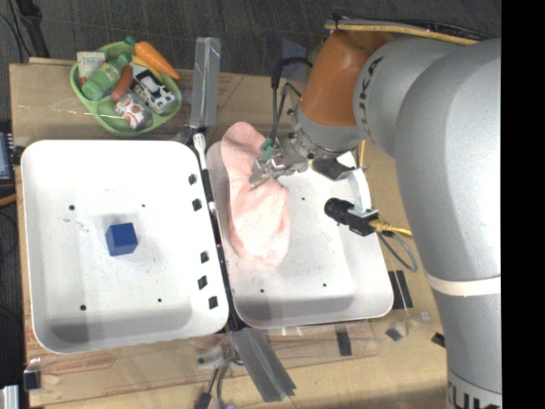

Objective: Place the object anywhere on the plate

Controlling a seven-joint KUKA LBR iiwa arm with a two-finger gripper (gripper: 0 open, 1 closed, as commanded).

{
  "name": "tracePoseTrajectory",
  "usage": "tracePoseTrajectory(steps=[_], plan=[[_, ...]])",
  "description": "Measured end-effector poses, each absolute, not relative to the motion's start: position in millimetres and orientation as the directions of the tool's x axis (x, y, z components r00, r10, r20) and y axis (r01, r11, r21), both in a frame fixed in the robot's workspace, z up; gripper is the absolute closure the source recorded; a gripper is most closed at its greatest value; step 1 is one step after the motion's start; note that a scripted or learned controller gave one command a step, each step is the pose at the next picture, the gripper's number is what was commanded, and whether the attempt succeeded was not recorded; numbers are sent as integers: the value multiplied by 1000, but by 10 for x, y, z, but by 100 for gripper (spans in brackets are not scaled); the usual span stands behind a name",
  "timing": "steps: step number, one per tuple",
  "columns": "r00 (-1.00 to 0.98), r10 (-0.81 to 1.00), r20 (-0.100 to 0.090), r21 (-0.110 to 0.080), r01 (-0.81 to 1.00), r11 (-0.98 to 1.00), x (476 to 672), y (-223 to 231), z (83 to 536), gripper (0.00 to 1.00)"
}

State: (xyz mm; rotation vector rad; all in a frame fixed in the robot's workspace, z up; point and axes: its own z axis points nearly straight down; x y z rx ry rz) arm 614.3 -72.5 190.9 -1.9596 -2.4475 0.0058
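A small blue cube [122,238] rests on the floor of the left white bin [51,169], a little left of its middle. A pale pink plate [255,216] lies in the right white bin [358,288], along its left side, reaching from the back wall toward the middle. My gripper [266,168] hangs low over the upper part of the pink plate, far to the right of the cube. A small teal-green bit [267,148] shows at the gripper, but I cannot make out what it is.
A green bowl [102,118] of toy food, with a carrot [153,57] among it, stands on the bench behind the left bin. A black cable connector [347,214] hangs over the right bin. The big grey arm [443,143] covers the bench's right side.
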Motion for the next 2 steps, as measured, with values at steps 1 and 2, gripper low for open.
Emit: tracePoseTrajectory(steps=[1,2], plan=[[-227,974,1,-3,974,227,6144,-713,2313,100],[-595,804,3,-5,804,595,6082,-251,2222,100]])
